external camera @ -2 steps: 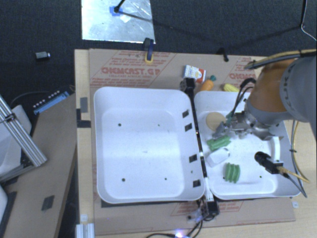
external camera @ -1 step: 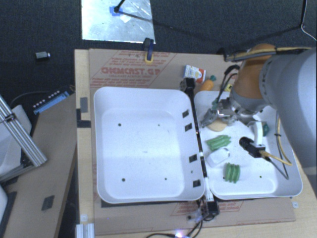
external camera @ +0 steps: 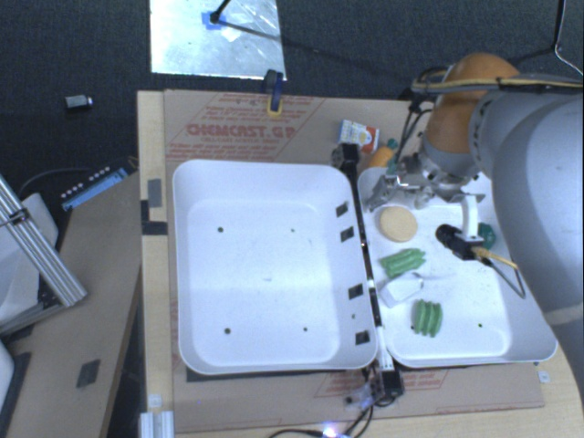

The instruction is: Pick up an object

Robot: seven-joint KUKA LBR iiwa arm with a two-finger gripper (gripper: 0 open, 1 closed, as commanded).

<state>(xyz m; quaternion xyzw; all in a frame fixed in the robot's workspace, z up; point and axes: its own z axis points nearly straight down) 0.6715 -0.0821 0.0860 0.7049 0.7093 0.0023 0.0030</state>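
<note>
Two green pieces (external camera: pixel 402 262) lie in right bin (external camera: pixel 484 336)

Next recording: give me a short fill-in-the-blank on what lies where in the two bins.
1. All the loose objects lie in the ____ bin as the camera sees it.
2. The round tan disc lies ____ the gripper in the image.
3. The two green items lie nearer the ____ edge of the image than the disc.
4. The arm's band above the wrist is ____.

Missing words: right; below; bottom; orange
</note>
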